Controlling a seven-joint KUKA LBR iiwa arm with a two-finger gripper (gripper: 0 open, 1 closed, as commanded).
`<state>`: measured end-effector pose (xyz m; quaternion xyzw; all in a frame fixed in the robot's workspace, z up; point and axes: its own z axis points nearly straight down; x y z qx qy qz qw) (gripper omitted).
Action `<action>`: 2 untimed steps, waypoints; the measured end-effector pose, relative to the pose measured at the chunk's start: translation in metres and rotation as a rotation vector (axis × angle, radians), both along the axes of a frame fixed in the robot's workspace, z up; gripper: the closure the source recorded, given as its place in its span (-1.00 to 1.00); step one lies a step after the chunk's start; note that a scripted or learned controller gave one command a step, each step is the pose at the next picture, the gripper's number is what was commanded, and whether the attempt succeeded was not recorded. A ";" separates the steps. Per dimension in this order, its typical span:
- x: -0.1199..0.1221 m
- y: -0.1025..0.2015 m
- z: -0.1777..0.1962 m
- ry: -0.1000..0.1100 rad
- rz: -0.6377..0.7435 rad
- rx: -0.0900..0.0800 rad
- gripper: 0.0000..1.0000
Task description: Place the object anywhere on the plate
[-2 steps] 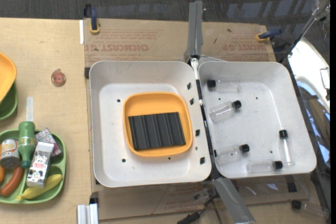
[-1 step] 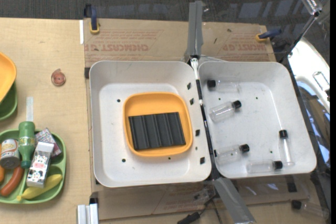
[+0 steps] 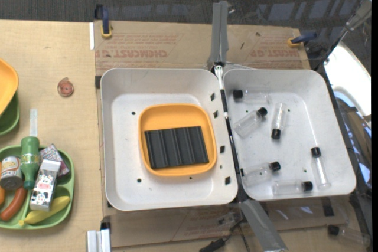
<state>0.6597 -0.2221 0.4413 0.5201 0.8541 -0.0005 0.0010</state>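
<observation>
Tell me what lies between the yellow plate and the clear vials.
In the camera view, the two white bins' adjoining rims separate the square yellow plate from the black-capped clear vials.

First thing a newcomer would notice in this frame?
The square orange plate carrying a ribbed dark grey block, centred in the left white bin. Then the clear black-capped vials scattered across the right white bin. At far left, a green tray of toy food sits on the wooden bench.

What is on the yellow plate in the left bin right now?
Occupied: a dark ribbed block lies flat across the plate. The capped clear vials all lie in the right bin, none on the plate.
</observation>
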 end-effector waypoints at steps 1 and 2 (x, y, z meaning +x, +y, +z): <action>0.000 0.000 -0.052 0.001 0.395 0.001 -1.00; -0.012 0.000 -0.115 0.000 0.642 0.000 -1.00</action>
